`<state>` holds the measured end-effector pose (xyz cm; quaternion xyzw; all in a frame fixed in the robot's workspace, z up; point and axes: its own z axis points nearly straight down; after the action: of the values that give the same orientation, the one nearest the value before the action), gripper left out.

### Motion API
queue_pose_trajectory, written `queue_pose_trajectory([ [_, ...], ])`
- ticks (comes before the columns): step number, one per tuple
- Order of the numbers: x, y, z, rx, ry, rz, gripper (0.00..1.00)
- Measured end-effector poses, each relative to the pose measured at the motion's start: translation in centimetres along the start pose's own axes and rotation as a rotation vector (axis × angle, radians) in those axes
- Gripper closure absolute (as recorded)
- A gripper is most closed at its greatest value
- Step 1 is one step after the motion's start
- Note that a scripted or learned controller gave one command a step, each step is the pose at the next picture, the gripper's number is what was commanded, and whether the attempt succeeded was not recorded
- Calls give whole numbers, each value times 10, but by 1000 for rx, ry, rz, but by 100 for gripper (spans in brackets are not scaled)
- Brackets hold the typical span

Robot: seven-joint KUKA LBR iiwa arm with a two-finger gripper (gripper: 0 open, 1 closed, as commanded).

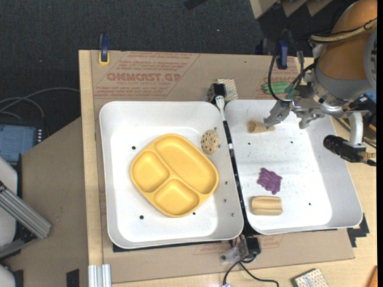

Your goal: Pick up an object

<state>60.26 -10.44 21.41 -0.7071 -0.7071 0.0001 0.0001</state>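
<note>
Two shallow white plastic bins are seen side by side on the brown cardboard-covered bench (149, 70). In the left bin (114, 160) a yellow three-compartment plastic tray (173, 175) is laid across the middle, and a small speckled tan ball (209, 141) is found just beside the tray's far right corner, close to the bin's right wall. In the right bin (335, 196) three things are spread out: a small tan lump (255, 126) near the far left corner, a purple flat, ragged-edged piece (270, 179) around the middle, and a tan bun-shaped roll (266, 205) near the front edge, just in front of the purple piece. The grey arm with its orange band (353, 34) is reached in from the right over the far edge of the right bin. The two-finger gripper (291, 116) is held over the far part of that bin, its fingers (276, 116) spread wide apart and nothing caught between them. One fingertip is placed just beside the tan lump, though contact cannot be made out. A black brush-like tool (219, 97) is lying on the rims where the two bins meet, at the far end.
</note>
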Motion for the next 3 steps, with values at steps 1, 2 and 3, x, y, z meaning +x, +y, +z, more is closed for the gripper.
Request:
queue_pose_trajectory([
  [1,-34,54,107,-3,-3,0,0],
  [2,-34,69,122,-14,1,-2,0],
  [3,-43,-27,130,7,1,4,0],
])
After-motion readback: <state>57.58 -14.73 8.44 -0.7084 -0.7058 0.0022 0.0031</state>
